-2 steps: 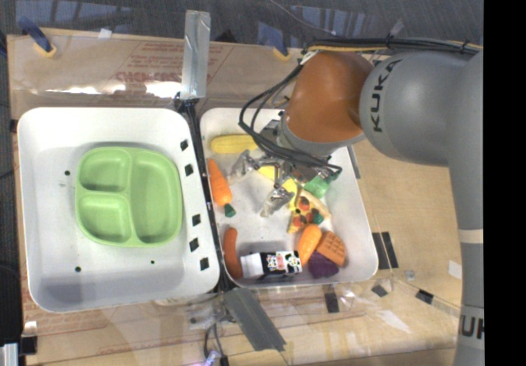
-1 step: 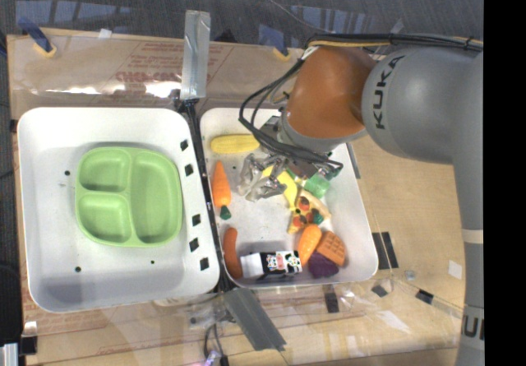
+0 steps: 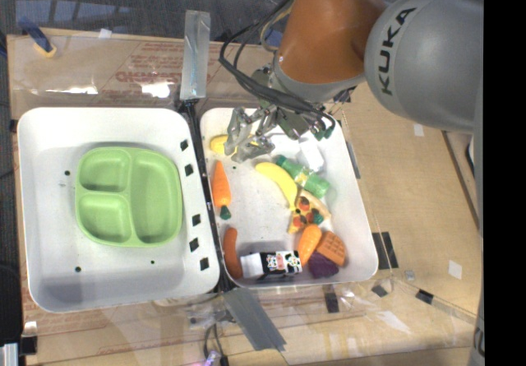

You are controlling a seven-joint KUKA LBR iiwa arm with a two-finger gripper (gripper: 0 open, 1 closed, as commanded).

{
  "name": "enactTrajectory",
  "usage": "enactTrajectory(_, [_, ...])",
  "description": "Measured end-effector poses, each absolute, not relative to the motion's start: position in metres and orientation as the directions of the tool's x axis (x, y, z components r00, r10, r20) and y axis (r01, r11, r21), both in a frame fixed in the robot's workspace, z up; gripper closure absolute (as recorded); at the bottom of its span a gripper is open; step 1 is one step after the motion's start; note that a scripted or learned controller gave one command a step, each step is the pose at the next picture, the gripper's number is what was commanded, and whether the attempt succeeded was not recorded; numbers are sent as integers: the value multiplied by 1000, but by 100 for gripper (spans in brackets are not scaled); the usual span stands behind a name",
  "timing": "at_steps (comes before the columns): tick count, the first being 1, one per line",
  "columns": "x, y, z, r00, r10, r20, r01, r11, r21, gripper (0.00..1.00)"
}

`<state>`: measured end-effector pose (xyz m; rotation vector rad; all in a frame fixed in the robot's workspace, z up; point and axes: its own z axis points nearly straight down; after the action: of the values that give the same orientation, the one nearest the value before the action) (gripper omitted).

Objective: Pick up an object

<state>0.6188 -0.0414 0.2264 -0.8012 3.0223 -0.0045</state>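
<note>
The right bin point(image 3: 246, 208) holds several toy foods: a carrot point(image 3: 221, 186) along its left wall, a yellow banana point(image 3: 277, 179) in the middle, a green piece point(image 3: 302, 176), a pizza slice point(image 3: 309, 208), an orange piece point(image 3: 309, 243), a purple one point(image 3: 331, 253), a brown sausage point(image 3: 231, 251) and a black-and-white carton point(image 3: 274, 262) at the front. A small yellow piece point(image 3: 218, 143) lies at the back left. My gripper point(image 3: 247, 140) hangs over the bin's back left part, its metal fingers spread apart with nothing between them, just right of the yellow piece.
The left bin point(image 3: 49, 274) holds a green divided plate point(image 3: 129, 195). A white block point(image 3: 312, 155) lies at the back of the right bin under the wrist. Cables loop from the orange wrist band point(image 3: 325, 23) above the gripper.
</note>
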Motion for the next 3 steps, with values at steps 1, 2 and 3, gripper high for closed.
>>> enactTrajectory(1, [658,0,270,-944,-329,-6,-329,944,-2,100])
enactTrajectory(2, [613,86,237,-917,-400,1,-400,917,4,100])
enactTrajectory(3, [619,-2,251,-675,-738,-1,-738,675,-3,100])
